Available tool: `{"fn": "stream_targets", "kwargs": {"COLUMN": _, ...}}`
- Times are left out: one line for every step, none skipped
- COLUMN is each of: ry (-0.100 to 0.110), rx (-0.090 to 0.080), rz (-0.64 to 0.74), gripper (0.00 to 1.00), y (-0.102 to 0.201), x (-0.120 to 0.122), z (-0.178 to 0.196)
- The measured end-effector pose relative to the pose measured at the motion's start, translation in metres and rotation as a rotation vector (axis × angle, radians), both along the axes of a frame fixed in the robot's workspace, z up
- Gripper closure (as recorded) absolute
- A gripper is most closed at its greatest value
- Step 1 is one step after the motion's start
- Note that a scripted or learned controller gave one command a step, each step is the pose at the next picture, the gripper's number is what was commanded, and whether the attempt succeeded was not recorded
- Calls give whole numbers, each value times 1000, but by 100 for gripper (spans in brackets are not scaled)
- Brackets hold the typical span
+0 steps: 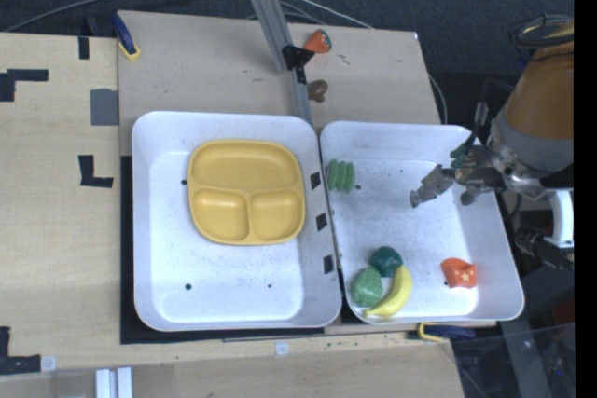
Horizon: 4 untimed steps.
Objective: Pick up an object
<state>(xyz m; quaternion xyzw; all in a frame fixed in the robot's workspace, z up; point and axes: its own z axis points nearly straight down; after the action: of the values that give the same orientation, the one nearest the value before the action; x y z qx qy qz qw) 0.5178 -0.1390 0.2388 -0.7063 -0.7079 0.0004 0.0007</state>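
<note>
A: Where is the gripper (431, 188) seen in the camera view?

B: It is seen over the right bin (485, 294), toward that bin's upper right part, near its right wall. Nothing is seen between the fingers; whether they are spread or closed cannot be told.

A: And the arm (541, 107)?

B: It is seen reaching in across the right rim, its orange band shown at the frame's right edge.

A: Where are the objects placed?

B: A green ridged piece (340, 176) is laid against the right bin's left wall, near the top. A dark green item (385, 259), a lighter green item (367, 285) and a banana (398, 294) are clustered in the lower left corner, touching or nearly touching one another and close to the front rim. An orange object (458, 273) is set apart near the lower right corner.

A: What room is left open?

B: The middle of the right bin's floor is left bare between the gripper and the objects. In the left bin (149, 228), a yellow divided plate (247, 191) is set in the upper half; the floor below it is left open.
</note>
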Motion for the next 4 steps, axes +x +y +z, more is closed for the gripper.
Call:
{"fn": "stream_targets", "kwargs": {"ry": 0, "rx": 0, "rz": 0, "gripper": 0, "y": 0, "x": 0, "z": 0}}
{"fn": "stream_targets", "kwargs": {"ry": 4, "rx": 0, "rz": -1, "gripper": 0, "y": 3, "x": -6, "z": -45}}
{"fn": "stream_targets", "kwargs": {"ry": 6, "rx": 1, "rz": -1, "gripper": 0, "y": 9, "x": -15, "z": -94}}
{"fn": "stream_targets", "kwargs": {"ry": 5, "rx": 0, "rz": -1, "gripper": 0, "y": 10, "x": -17, "z": -147}}
